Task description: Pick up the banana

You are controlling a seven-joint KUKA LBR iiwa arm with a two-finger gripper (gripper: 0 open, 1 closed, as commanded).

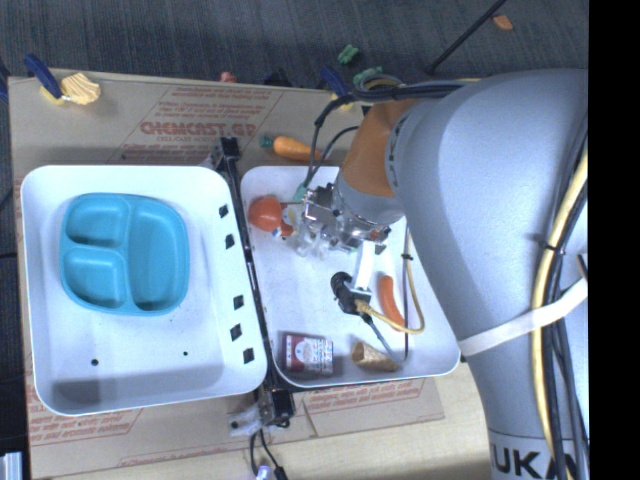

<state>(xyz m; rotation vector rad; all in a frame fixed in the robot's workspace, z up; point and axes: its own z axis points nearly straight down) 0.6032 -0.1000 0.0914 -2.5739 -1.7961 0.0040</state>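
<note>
**Banana grab: heads up, the target is hard to find**

Your arm is the big problem here. It sprawls over the right side of the right bin, so I can't tell where the banana is. My guess is it's tucked under that grey bulk.

The left bin holds a blue divided plate, well apart from the action. The gripper sits low over the far end of the right bin, and I can't tell if the jaws are spread or pinched together.

Smaller stuff in the right bin:
- a dark red box near the front wall
- a red tomato just beside the gripper on its left
- an orange-red sausage-shaped piece by the arm
- a small tan curved bit next to the box

What could bite you:
- With that tomato so close, a descent here probably clamps or shoves it rather than the banana.
- The tan bit or the orange piece could pass for the target too.
- If the jaws land on bare bin floor, you get an empty grab.
</note>
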